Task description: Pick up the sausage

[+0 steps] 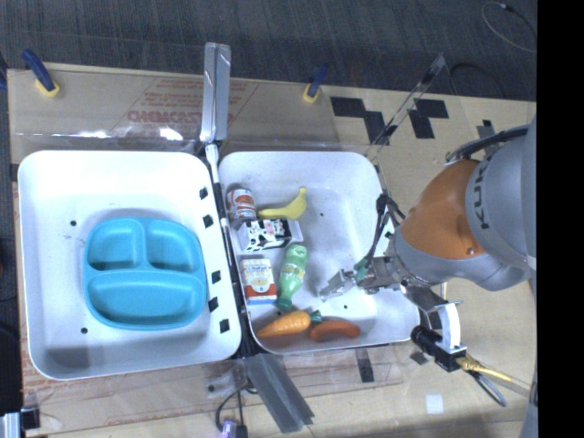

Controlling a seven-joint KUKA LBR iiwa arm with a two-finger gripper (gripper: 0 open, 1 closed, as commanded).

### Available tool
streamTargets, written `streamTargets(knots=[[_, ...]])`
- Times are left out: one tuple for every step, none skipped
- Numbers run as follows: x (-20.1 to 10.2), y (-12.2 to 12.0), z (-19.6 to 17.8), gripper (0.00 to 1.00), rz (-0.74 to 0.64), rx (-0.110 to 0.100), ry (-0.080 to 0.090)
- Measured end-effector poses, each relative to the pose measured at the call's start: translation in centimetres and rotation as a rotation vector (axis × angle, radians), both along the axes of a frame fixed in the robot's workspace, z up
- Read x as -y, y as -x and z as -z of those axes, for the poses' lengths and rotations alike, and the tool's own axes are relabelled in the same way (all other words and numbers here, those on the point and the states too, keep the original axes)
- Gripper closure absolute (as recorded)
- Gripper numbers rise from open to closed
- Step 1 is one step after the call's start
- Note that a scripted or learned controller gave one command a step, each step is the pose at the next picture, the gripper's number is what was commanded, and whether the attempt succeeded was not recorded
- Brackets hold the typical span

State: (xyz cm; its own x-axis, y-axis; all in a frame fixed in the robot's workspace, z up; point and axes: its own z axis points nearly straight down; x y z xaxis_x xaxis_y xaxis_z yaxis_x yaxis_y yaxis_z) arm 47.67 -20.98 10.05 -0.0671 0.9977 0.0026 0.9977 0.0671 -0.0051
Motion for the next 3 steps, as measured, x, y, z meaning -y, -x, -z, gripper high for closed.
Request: streamTargets(knots=[[0.0, 0.03, 0.94, 0.0, -0.006, 0.001, 0.0], [-0.01, -0.01, -0.02, 1.0, -0.01, 0.0, -0.001], [-0.02, 0.01, 0.02, 0.0, -0.01, -0.001, -0.001]])
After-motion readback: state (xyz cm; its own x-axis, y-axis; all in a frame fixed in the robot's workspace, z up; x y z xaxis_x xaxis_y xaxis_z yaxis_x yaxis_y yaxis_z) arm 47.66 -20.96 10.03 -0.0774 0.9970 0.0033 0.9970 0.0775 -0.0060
